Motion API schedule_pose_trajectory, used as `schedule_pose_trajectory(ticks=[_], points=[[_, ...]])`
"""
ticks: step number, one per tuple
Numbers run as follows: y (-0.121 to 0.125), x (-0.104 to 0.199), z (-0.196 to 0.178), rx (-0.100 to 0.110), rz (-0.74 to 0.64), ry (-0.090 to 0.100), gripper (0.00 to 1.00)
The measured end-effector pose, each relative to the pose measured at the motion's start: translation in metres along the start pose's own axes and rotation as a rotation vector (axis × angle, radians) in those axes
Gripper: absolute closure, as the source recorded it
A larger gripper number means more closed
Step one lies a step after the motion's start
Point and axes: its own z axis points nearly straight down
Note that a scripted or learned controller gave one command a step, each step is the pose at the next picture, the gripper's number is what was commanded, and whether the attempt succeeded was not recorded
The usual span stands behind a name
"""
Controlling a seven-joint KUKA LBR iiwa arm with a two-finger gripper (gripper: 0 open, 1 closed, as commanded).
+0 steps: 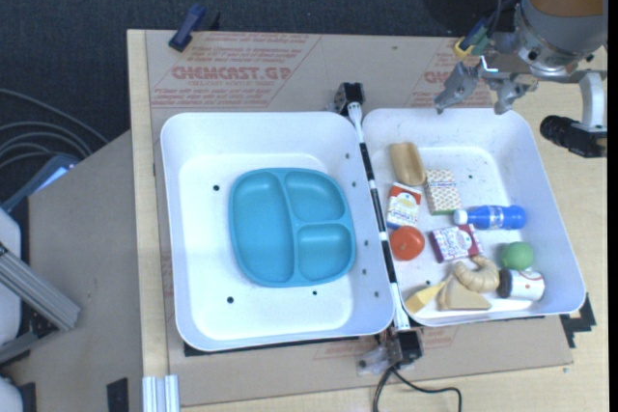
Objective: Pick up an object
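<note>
From the camera view, I judge I'm in the approach step: my tool point(478, 90) hangs open and empty above the far rim of the right bin point(550, 171), with the pickable items lying nearer me inside it. Next I'd descend onto one, perhaps the smooth blue-and-white bottle point(491, 217) or the red disc point(407, 243); left of the bin sits a glossy blue plate point(291, 226).

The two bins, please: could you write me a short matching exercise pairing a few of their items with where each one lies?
Things:
1. blue divided plate
2. blue-and-white bottle
3. green ball
4. red disc

Places:
A. right bin, near the divider
B. left bin
C. right bin, just below the bottle
D. right bin, lying on its side

Pairs: 1-B, 2-D, 3-C, 4-A
</note>
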Motion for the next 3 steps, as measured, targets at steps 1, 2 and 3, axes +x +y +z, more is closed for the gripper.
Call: schedule_pose_trajectory(ticks=[1,2,3], points=[[0.011,-0.003,0.172,0.005,0.001,0.001,0.00],[0.029,0.008,0.192,-0.002,-0.001,0.000,0.00],[0.030,0.008,0.181,-0.004,0.000,0.000,1.00]])
